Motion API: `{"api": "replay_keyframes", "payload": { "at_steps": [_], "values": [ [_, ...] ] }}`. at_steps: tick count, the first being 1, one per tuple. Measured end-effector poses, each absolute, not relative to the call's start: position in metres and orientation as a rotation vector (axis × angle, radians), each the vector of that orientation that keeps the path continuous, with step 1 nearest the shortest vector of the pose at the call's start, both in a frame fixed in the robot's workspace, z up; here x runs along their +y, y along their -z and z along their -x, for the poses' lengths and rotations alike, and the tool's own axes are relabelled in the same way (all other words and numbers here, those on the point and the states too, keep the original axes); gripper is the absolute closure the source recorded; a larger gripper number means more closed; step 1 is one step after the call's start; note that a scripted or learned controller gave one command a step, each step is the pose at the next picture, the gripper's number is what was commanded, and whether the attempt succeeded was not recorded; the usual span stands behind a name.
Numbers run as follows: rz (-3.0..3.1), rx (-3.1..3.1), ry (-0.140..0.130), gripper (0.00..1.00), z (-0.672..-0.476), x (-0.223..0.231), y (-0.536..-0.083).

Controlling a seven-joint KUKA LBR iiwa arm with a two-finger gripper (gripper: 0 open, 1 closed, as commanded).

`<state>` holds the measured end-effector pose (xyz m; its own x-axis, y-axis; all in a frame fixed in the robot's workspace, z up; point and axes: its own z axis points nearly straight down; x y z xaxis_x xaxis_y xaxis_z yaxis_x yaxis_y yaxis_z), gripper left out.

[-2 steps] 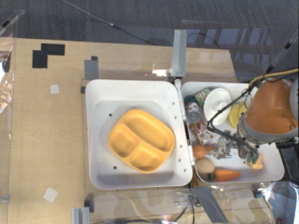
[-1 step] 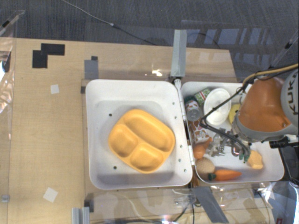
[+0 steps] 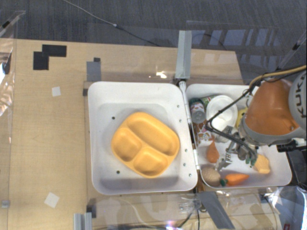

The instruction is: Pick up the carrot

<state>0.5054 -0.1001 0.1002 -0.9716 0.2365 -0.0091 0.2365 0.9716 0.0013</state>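
Camera view: claw [image 3: 225, 161] just above carrot [image 3: 236, 178], grip state unclear, potato [image 3: 211, 175] beside, can [image 3: 197, 113] beyond

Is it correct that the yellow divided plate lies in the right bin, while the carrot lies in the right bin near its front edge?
Not quite. The camera view shows the yellow divided plate in the left bin, not the right one. The rest holds: the carrot lies in the right bin near its front edge, just below the claw.
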Motion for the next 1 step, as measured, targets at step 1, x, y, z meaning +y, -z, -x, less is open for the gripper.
{"api": "replay_keyframes", "payload": {
  "at_steps": [1],
  "values": [
    [-0.322, 3.102, 0.004, 0.00, -0.4935, -0.0846, -0.0908]
  ]
}}
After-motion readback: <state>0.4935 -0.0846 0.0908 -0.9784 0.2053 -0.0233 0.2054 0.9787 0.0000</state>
